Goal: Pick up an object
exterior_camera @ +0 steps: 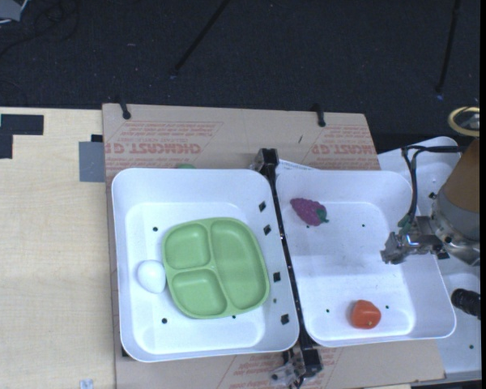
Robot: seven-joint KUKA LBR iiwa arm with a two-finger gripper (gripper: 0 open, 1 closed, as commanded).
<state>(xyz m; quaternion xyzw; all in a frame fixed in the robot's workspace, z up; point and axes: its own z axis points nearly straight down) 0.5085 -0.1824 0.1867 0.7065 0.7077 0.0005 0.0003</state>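
Dark floor with thin black cables fills the top of the view, and below it sits the pale wooden worktop [40, 258] with a brown cardboard sheet [227, 140] lying on it. Two shallow white plastic bins rest side by side on that cardboard.

Inside the left white bin [134, 197] lies a light green plastic plate with three sections [215, 267]. One small white egg-shaped ball [151, 276] sits at the plate's 9 o'clock side, touching its edge.

Over in the right white bin [389, 185] there are two small things. One purple bunch of toy grapes [309, 211] lies near the bin's 11 o'clock corner. One round orange-red toy fruit [364, 314] lies near the 6 o'clock edge. They are well apart from each other.

My hand [394, 250] is at the 3 o'clock side of the right bin, low over the white floor. It is small and dark in the view, so I cannot tell if it is shut or loose. Nothing is between its tips that I can see. The orange-red fruit is at about 7 o'clock from my hand, and the purple grapes are at about 10 o'clock, both apart from it. My grey arm with its orange band [470, 181] comes in from 3 o'clock.
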